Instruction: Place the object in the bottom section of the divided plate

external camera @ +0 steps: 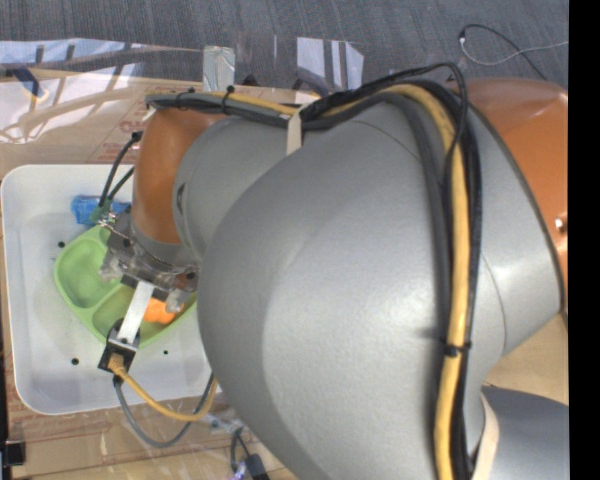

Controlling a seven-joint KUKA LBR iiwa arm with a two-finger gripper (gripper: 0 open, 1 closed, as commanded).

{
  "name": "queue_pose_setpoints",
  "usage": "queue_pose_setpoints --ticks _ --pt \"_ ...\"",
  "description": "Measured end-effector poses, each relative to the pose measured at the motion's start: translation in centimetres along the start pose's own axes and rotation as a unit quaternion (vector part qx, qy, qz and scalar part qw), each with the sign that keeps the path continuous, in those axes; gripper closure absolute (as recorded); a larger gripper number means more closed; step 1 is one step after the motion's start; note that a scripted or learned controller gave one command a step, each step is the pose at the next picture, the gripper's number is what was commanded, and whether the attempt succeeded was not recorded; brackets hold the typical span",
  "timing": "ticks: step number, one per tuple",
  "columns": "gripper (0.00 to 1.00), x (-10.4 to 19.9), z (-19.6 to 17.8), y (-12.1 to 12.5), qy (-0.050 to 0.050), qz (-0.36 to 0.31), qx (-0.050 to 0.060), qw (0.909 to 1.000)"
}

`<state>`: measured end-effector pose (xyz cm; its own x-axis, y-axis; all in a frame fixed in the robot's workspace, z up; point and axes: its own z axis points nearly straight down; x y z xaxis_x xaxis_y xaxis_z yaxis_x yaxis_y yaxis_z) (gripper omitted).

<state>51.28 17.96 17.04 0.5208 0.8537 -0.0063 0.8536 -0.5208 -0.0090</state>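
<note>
- Arm [380, 268]: grey KUKA w/ orange band, reaches in from right; its bulk covers most of the bench, incl. the right-hand bin area.
- Gripper [145, 283]: low over the divided plate, wrist flange + white bracket in front of it. Grip state: cannot tell, hidden under the flange.
- Divided plate [80, 278]: lime green, sits in the left white bin [30, 368], approx. mid-bin. Ridges between sections partly visible; lower section lies nearest the bracket.
- Orange object [160, 313]: small, bright orange, only a sliver shows just beside the bracket, at the plate's lower-right part. Prob. the task's thing. Whether it is gripped or lying on the plate: can't tell.
- Blue object [85, 208]: small, lies in the bin touching or just beside the plate's upper rim; partly hidden by cable.
- Cable [160, 408]: yellow/grey, loops off the bracket across the bin's front wall.
- Handling est. (judgement, orange object): looks like a small toy piece, so prob. light and not fragile; smooth skin, may slip. Shape unreadable, so stiff vs. soft is a guess.
- Where to grip (judgement): across its narrowest width, near the middle, approach from straight above; keep clear of the plate ridge so it isn't nudged.
</note>
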Motion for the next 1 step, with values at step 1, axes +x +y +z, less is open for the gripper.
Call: queue_pose_setpoints --ticks 1 --pt "0.00 -3.84 -3.36 1.75 0.001 -0.132 -0.001 0.9912"
